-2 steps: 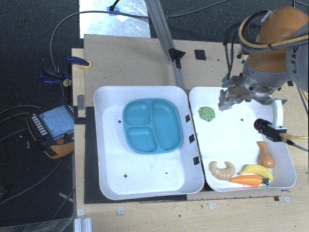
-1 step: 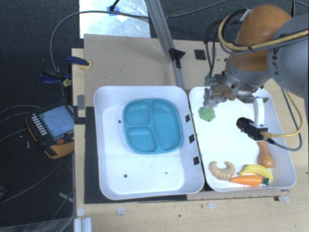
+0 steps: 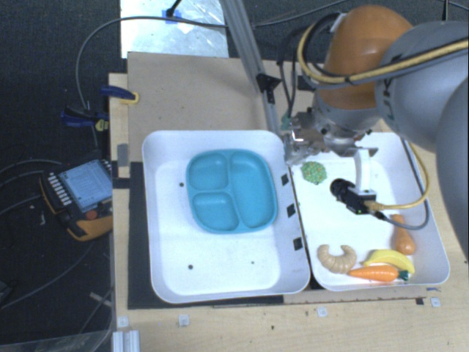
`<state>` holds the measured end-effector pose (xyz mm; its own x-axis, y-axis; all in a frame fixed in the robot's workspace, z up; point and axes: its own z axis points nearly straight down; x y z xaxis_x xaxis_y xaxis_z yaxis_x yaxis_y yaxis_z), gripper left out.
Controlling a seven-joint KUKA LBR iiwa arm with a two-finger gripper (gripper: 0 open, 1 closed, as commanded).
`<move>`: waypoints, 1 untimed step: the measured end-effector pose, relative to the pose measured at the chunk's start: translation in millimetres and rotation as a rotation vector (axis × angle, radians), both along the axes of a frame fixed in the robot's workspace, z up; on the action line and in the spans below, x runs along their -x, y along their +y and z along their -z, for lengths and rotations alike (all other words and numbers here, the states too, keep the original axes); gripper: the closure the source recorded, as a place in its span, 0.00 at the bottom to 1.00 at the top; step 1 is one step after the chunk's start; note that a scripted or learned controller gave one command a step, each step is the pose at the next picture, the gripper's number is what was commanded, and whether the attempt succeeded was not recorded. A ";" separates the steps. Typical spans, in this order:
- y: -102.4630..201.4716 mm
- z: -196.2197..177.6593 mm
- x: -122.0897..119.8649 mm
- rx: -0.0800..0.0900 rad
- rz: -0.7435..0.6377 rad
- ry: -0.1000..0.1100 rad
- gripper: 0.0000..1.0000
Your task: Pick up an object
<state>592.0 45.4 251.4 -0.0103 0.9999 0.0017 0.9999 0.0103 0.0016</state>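
In the right bin (image 3: 432, 229) a small green bumpy ball (image 3: 314, 171) lies near the back left corner. A tan croissant-shaped toy (image 3: 336, 257), an orange carrot (image 3: 375, 273), a yellow banana (image 3: 392, 259) and a small orange piece (image 3: 402, 237) lie along the front. My gripper (image 3: 327, 155) hangs over the back of this bin, just above and to the right of the green ball. The wrist hides much of it, and no object shows held in it.
The left bin (image 3: 165, 262) holds a blue divided plate (image 3: 231, 189). A black part with a yellow cable (image 3: 350, 195) sits below the wrist. A metal pole (image 3: 245, 42) slants across the back, and tools and cables lie off the bench at left.
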 end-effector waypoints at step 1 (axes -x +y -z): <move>47.7 6.5 -0.7 0.000 0.000 0.000 1.00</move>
